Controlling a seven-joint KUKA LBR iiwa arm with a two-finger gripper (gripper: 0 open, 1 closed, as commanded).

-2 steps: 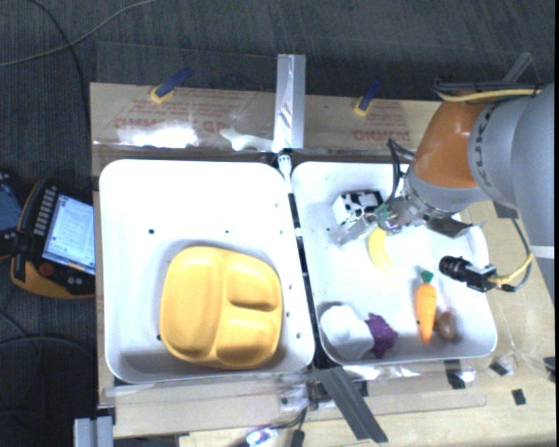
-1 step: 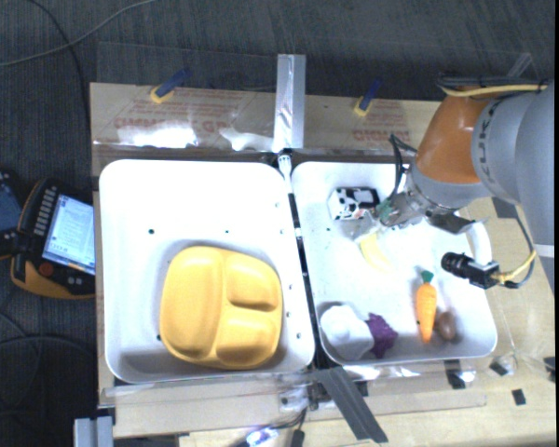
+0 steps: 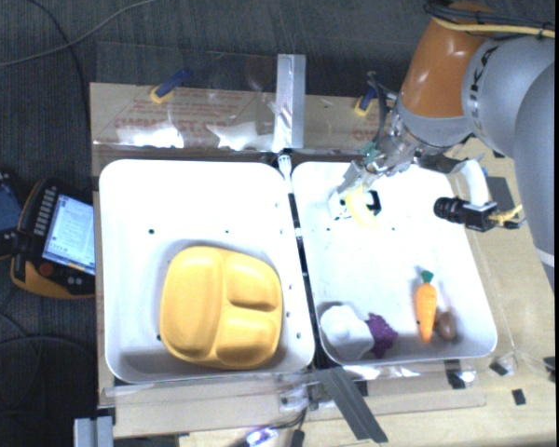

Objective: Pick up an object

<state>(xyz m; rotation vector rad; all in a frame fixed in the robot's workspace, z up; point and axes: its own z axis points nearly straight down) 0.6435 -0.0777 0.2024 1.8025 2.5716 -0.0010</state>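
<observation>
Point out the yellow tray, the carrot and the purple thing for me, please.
yellow tray (image 3: 222, 305), camera view, middle of its top face, in the left bin.
carrot (image 3: 426, 309), camera view, middle of the orange body, in the right bin.
purple thing (image 3: 382, 331), camera view, its middle, beside a white lump.

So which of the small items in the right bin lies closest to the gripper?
The small yellow ring-shaped piece, right beside the gripper near the bin's back wall; the orange toy carrot, purple lump and white object sit along the front.
</observation>
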